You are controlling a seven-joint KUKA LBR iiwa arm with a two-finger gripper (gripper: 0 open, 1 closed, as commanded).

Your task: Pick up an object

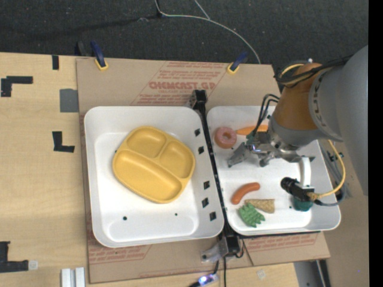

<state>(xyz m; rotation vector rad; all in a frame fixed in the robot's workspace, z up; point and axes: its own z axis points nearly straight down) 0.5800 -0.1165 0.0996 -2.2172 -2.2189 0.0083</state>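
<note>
**Gripper sits low in the right bin, with toy food all around it**

A brown cardboard sheet covers the worktop (36,178), and two white bins sit on it side by side. The left bin (96,220) has a yellow divided plate (154,163) in it. The right bin (326,220) has the small toy foods.

The gripper (248,153) is down in the right bin, near its top left part. Its fingers (236,158) look spread apart, and nothing is between them.

The closest thing is a pink donut (225,137). It lies just up and to the left of the gripper, near the wall between the bins. An orange carrot piece (246,130) lies just above the gripper, right next to the donut.

A red sausage (246,191) lies below the gripper, a bit apart from it. Its long side runs from lower left to upper right. Further down are a tan cracker piece (261,205) and a green leaf (252,216), side by side.

I think the donut is the easiest one to grab, because the gripper needs only a small move up and left to get over it.
</note>
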